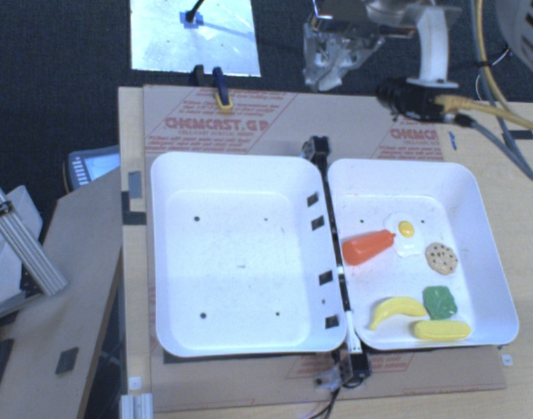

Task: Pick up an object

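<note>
The right bin (pixel 473 184) holds several toy foods. An orange carrot (pixel 368 246) lies near the divider, with a fried egg (pixel 406 230) just right of it. A round cookie (pixel 440 257) sits further right. Near the front lie a yellow banana (pixel 396 310), a green piece (pixel 440 300) and a yellow oblong piece (pixel 441 329). The left bin (pixel 161 234) has bare white floor. My gripper (pixel 330 68) hangs high at the top of the view, beyond the far rims of both bins and well away from every object, with nothing seen in it.
A shiny metal sheet (pixel 194 24) lies at the back left, with a blue and yellow clamp (pixel 221 91) at its front edge. Black and yellow cables (pixel 449 103) run along the back right. An aluminium bar (pixel 22 243) leans at the far left.
</note>
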{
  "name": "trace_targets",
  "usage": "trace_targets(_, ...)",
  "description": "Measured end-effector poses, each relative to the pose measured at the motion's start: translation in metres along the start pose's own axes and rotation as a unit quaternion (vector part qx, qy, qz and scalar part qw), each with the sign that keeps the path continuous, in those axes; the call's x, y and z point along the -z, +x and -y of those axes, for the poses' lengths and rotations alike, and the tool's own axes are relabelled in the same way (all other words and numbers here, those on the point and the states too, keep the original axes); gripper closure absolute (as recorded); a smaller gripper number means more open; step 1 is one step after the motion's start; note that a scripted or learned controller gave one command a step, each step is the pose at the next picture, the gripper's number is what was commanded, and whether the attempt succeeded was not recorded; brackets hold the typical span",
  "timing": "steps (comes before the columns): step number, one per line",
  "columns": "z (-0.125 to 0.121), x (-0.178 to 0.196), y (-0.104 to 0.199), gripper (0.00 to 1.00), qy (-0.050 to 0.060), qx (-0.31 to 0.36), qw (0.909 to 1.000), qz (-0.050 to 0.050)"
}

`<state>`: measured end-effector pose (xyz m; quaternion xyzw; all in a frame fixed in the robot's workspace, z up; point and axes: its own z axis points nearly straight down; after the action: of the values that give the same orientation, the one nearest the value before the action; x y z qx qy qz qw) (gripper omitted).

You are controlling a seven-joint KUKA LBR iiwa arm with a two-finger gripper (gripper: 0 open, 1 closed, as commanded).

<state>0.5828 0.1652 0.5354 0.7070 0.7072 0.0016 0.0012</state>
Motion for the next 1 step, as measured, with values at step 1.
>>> trace_targets(1,0.029,-0.0003,0.0716,1.0,0.001,0.004,1.0,-0.001)
